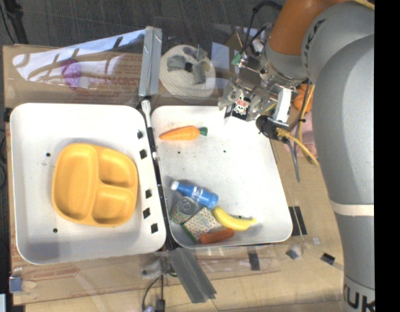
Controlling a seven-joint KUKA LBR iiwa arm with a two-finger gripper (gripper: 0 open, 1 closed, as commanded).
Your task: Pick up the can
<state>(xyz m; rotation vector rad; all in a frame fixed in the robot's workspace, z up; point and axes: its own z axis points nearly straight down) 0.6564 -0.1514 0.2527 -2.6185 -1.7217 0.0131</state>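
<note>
The can [185, 208] lies in the right bin [252, 168] near its front left corner, its grey top facing up, wedged among other items. A blue bottle [195, 192] rests just behind it and a patterned packet [201, 223] just in front. My gripper [240, 108] hangs over the bin's back edge, well away from the can and toward the far right. Nothing shows between its fingers.
A carrot [181, 133] lies near the right bin's back left. A banana [234, 220] and a red sausage [216, 236] sit at the front. The left bin [30, 174] holds a yellow divided tray [94, 184]. A roll of white tape [186, 70] lies behind the bins.
</note>
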